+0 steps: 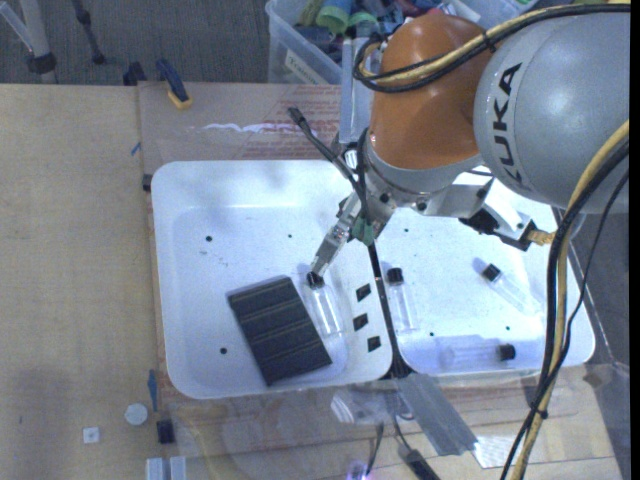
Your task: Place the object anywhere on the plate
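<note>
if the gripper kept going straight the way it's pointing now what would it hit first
The gripper points down and to the camera view's left, its tip just above the dark ridged plate in the left bin. It would probably meet the plate's upper right corner first, though depth is unclear.

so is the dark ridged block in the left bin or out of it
In. The dark ridged block lies flat on the floor of the left bin, near its front edge, inside the rim.
</note>
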